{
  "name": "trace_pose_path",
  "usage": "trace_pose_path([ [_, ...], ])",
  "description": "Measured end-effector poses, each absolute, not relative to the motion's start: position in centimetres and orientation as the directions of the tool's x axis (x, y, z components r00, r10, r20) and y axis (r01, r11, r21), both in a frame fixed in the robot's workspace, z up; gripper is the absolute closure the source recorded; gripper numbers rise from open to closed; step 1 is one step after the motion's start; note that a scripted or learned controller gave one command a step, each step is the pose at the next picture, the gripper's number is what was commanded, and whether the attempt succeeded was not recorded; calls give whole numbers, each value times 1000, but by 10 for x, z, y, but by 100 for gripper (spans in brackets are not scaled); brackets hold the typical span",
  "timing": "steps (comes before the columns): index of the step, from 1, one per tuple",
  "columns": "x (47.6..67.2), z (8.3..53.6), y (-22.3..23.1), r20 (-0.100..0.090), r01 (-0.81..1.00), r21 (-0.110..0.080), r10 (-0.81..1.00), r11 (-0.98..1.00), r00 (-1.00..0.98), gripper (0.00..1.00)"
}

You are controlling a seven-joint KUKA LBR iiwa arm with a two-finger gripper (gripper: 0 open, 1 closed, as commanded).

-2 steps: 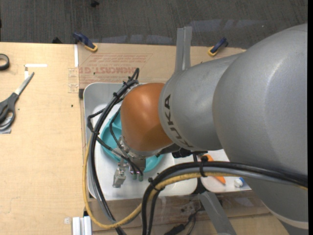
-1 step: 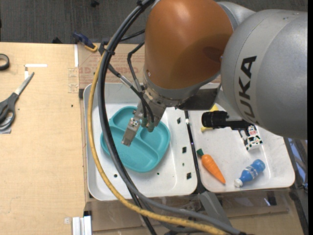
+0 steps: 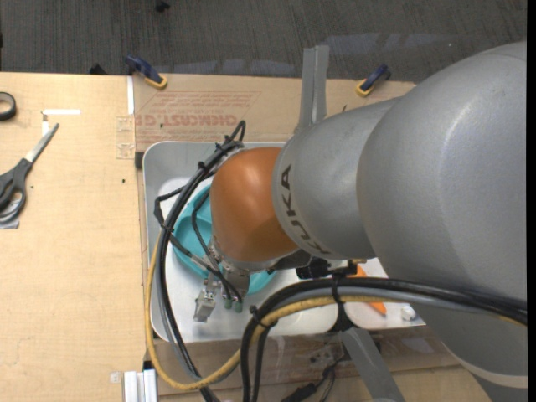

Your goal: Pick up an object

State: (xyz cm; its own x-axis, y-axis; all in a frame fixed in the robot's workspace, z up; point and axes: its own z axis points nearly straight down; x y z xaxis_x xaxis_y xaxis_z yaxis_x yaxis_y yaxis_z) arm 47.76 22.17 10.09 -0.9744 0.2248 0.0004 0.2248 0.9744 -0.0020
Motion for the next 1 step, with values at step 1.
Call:
trace_pose_path([
  [1, 477, 105, 216, 4, 234, -11, 234, 972, -972, 100],
])
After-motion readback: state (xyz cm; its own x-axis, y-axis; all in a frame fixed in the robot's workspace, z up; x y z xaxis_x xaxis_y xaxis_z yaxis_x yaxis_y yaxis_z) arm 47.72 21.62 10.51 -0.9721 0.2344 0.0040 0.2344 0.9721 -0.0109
